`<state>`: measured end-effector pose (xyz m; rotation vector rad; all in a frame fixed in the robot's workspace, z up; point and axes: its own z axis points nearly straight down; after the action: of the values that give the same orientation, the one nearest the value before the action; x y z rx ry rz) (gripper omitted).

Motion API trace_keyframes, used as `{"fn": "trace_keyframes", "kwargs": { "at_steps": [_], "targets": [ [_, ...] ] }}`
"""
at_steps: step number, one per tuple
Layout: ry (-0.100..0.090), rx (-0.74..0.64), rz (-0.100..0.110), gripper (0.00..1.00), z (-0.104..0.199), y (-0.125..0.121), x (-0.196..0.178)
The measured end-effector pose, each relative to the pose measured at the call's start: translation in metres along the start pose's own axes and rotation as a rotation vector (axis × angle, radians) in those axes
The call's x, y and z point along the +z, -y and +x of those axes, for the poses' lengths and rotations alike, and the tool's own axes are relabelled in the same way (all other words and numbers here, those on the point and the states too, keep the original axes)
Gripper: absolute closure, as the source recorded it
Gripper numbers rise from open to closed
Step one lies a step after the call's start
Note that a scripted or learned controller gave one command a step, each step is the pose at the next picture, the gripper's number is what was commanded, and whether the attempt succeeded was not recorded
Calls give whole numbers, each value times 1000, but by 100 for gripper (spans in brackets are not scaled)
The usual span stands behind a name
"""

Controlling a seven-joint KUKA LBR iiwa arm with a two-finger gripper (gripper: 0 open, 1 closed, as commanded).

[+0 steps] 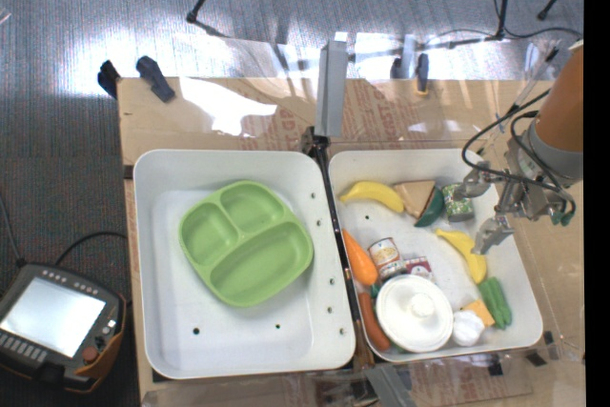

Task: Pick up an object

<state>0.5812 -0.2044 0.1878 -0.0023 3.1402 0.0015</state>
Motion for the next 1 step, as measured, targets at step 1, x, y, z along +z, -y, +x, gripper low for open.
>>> {"fn": "trace_keyframes", "kwargs": {
  "at_steps": [1],
  "targets": [
    [-6, -60, -2, 0, 33, 5, 103]
  ]
}}
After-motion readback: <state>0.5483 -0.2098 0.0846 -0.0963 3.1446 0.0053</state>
